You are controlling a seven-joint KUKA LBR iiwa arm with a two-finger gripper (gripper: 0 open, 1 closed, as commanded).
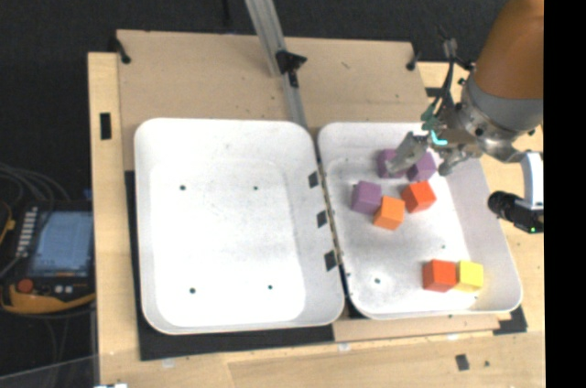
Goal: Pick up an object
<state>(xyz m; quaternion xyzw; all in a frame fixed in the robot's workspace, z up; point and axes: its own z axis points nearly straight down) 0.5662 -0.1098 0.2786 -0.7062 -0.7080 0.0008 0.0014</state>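
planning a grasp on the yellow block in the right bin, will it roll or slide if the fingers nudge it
The yellow block looks like a flat-faced cube, so it probably slides rather than rolls. It sits against the orange-red block, which may shift with it if pushed that way. It also lies near the right bin's wall, so a nudge could pin it there. It appears rigid and probably light.

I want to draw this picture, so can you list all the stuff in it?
purple blocks: 3; two at the top of the right bin by the claw, one just below
orange blocks: 3; two mid right bin, one at its lower right
yellow block: 1, touching the lower-right orange one
bins: 2, white; left, right
bench: 1, tan, under the bins
pole: 1, grey metal, slanting behind the bins
screen box: 1, far left
arm: 1, grey and orange, at right
claw: 1, over the top purple blocks
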